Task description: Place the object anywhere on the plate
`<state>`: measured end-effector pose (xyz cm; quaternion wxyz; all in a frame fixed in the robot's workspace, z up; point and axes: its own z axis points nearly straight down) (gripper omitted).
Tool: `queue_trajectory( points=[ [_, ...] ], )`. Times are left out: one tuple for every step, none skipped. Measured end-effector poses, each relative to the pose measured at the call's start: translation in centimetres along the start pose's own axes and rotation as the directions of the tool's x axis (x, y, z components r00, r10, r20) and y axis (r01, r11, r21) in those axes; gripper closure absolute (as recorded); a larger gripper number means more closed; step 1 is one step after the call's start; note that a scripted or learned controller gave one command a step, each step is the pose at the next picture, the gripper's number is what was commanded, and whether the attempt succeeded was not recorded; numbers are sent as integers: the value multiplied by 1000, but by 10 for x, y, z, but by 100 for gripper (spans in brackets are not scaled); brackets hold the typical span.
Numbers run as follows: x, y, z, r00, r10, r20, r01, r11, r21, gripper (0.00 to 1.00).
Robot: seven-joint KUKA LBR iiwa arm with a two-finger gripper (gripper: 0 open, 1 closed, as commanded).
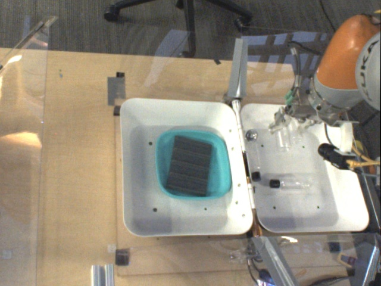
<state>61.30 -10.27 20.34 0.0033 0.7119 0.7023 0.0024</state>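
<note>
- The dark grey ribbed rectangular block lay flat on the square turquoise plate in the left white bin; its long axis ran roughly away from the camera, tilted slightly; judged from that, the placing looked already done.
- The hand, clear-fingered and pale, hung over the far part of the right white bin; nothing sat between its fingers, but whether they were spread or pressed together I cannot tell.
- The block lay well to the left of the hand, across the wall between the bins; any further move would turn on that sideways gap.
- A small clear tube with a black cap lay in the right bin, nearer the camera than the hand; the pale wooden counter carried both bins.
</note>
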Motion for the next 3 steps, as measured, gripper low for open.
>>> queue_trajectory(
  points=[
    [40, -59, 18, 995, -101, -2, 101, 995, 4, 100],
    [127, -49, 17, 971, -239, -3, 239, 971, 1, 100],
    [127, -49, 17, 971, -238, -3, 238, 971, 0, 0]
  ],
)
